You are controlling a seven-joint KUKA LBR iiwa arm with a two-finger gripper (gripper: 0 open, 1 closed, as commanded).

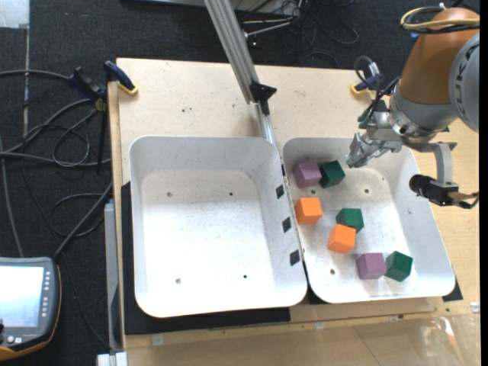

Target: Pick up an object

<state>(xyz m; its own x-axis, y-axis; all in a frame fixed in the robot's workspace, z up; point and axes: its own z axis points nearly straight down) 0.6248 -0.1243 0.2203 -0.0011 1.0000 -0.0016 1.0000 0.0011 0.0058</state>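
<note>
The gripper (358, 157) hangs low over the far end of the right white plastic bin (427, 239), just beside the dark green cube (332, 173) that touches a purple cube (307, 173), probably lining up for it, holding nothing.

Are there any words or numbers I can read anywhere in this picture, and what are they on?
No words or numbers can be read here.
The arm has grey marks on its right edge that may be letters, cut off and too blurred to read.
The screen at bottom left is a pale glare, nothing legible.
The blocks and white bins carry no writing.
</note>
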